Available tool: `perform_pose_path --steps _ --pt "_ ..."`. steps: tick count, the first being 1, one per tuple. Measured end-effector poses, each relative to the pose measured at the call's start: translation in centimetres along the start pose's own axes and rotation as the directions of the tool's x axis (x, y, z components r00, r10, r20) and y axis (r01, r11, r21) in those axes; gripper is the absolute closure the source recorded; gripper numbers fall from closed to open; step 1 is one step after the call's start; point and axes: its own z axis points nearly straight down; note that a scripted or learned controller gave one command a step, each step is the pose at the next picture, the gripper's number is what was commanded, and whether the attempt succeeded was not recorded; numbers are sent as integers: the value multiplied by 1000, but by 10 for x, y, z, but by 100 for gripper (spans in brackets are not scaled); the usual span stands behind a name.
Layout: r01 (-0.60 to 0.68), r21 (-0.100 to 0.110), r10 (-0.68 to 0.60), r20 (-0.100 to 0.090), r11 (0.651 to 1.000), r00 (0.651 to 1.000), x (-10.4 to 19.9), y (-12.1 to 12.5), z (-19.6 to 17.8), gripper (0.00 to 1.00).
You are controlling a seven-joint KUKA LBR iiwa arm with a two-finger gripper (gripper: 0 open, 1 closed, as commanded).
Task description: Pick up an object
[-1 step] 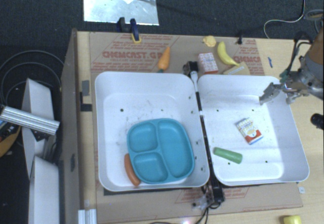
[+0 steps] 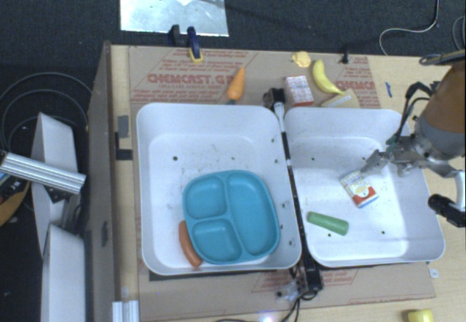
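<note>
- Hand (image 2: 380, 161): at the end of the grey arm (image 2: 444, 127) that comes in from the right, low over the right bin (image 2: 415, 240), its tip pointing left and slightly down. How far apart its fingers stand cannot be told from here; they merge into one grey shape. Nothing is visibly held.
- Small carton (image 2: 358, 189), white with a red end: lies on the floor of the right bin, just beside the hand's tip, below and a little left of it. Its long axis runs on a diagonal, upper left to lower right. Whether the tip touches its upper corner cannot be made out.
- Green cylinder (image 2: 328, 223): same bin, further down and left of the carton, lying near-horizontal, apart from it.
- Judgement: the carton is the nearest candidate; the reach is a short drop down-left.
- Left bin (image 2: 156, 167): blue divided tray (image 2: 230, 216) with an orange sausage-shaped item (image 2: 188, 243) at its lower-left edge, well apart from the hand.
- Worktop (image 2: 196, 73) behind the bins: carrot (image 2: 236, 84), banana (image 2: 322, 77), small box (image 2: 299, 89).
</note>
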Motion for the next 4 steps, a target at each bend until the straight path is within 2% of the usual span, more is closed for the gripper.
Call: perform_pose_path --steps 1,2,3,4 --pt "6 -3 -6 -1 1000 1000 39 -13 29 0" --pt "1 -5 -1 1 1000 1000 34 -39 52 0" --pt "5 -14 -5 6 1000 1000 -9 26 50 0" --pt "8 -14 -8 4 1000 1000 -6 104 49 0"
